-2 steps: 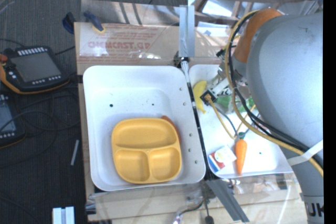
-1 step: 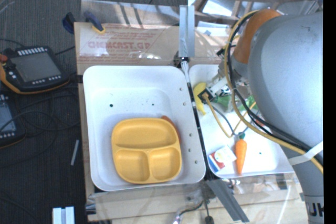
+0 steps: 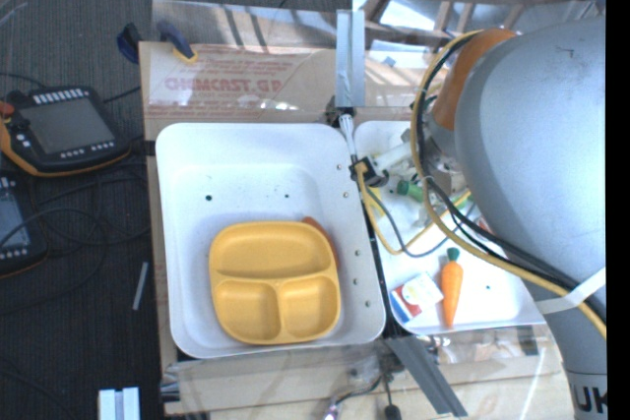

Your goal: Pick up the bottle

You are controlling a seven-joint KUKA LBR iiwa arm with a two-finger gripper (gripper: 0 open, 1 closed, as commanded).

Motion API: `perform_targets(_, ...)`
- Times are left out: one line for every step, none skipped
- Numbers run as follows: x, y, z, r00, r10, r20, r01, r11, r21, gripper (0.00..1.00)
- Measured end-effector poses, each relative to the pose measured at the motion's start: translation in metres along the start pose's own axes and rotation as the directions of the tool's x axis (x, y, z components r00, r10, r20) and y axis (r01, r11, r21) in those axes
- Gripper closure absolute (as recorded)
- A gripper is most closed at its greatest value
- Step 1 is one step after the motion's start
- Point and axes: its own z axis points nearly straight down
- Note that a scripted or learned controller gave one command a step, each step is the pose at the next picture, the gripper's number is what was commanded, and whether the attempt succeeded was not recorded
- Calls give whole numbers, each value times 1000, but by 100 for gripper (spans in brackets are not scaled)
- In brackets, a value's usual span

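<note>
Left bin: divided tray sits toward its front.
Right bin: toy carrot near the front, small carton just left of it.
Arm: looms over the right bin.

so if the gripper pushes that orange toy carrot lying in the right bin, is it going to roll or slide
Probably roll: the orange toy carrot with a green top looks rounded and tapered, so it would likely curve around its narrow tip. It looks like smooth plastic, so it may also slide on the shallow white right bin. Likely light and stiff.
</note>
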Motion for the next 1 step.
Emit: perform_targets(-113, -36, -1, 997, 73, -2, -73, 997, 3, 0)
